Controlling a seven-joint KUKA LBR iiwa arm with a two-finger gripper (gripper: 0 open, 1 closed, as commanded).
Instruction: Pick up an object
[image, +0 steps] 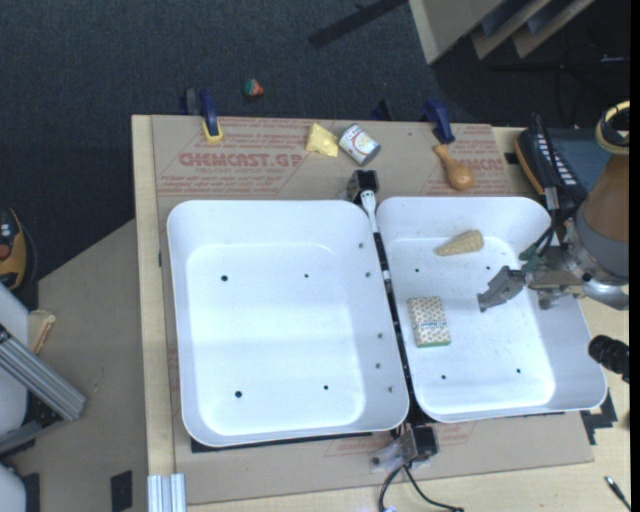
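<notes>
hovering over the right bin (560, 385), the gripper (497, 292) has nothing in it; whether it is open i cannot tell. the patterned block (430, 321) and tan cone (459, 243) lie untouched there, so picking is not yet done.

Fixed overhead camera, slanted down on bins (190, 300).

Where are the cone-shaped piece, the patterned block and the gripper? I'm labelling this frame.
cone-shaped piece (459, 243): camera view, middle of its tan body.
patterned block (430, 321): camera view, centre of its top face.
gripper (497, 292): camera view, at its tip.
</notes>
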